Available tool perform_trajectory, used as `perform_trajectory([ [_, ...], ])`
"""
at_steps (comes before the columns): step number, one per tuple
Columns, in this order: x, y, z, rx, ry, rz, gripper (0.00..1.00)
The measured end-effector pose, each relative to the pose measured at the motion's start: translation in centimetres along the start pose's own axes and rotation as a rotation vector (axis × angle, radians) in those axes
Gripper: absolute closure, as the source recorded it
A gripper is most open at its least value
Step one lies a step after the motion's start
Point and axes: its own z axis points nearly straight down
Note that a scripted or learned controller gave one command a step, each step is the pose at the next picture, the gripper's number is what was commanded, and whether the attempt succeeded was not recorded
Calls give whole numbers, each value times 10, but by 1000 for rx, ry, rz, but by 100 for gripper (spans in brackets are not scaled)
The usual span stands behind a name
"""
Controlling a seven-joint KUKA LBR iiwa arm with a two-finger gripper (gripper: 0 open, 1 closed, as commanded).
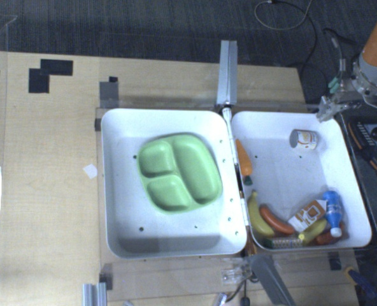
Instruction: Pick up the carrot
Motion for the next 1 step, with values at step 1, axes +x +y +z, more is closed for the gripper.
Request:
perform_trajectory([
  [1,1,-17,-114,-4,-3,-446,100],
])
